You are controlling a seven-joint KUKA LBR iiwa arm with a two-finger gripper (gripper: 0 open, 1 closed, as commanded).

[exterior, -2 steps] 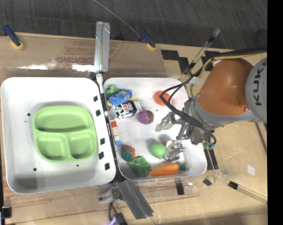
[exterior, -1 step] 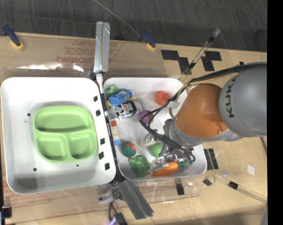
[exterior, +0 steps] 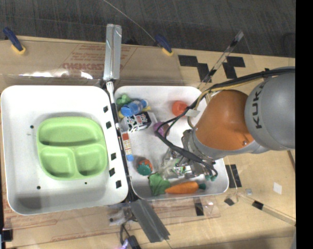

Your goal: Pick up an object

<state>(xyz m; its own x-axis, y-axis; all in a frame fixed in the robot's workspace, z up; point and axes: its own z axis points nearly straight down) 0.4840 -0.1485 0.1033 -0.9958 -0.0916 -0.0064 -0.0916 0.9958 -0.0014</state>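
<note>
Arm [exterior: 234, 123]: right of frame, bent low to reach the clutter.
Gripper [exterior: 185, 167]: above carrot [exterior: 185, 188]; grasp state unclear.
Green tray [exterior: 70, 147]: left bin.

Two white bins sit side by side: the left bin [exterior: 11, 139] carries one green divided tray [exterior: 71, 147], with three compartments. The right bin [exterior: 161, 93] carries one carrot [exterior: 185, 188] along its near edge, one red-orange ball [exterior: 179, 107] toward its far edge, and one blue toy [exterior: 131, 108] (other small pieces are too jumbled to count). Two blue clamps [exterior: 13, 39] grip the bench's far edge.
</note>
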